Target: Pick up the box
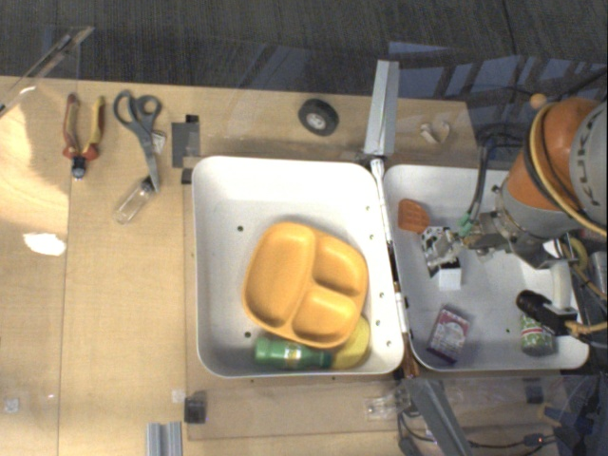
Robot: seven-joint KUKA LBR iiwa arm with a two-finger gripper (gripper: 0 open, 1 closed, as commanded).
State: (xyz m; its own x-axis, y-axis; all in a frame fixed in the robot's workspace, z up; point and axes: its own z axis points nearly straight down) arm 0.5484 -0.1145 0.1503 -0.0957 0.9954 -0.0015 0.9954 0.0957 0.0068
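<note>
While reaching in from the right over the right bin (494, 354), claw (439, 248) low near that bin's left side, grip impossible to judge from above. Box (449, 333), small and purplish, flat on the same bin's floor nearer the front edge, apart from the claw. Yellow tray (306, 281) in the left bin (285, 183), over a green bottle (290, 353). Scissors (142, 126) on the desk (95, 302).

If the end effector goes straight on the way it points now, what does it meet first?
The end effector points toward the left wall of the right bin. Nothing lies between, so it would probably meet the bin floor or that wall first; depth is unclear.
</note>
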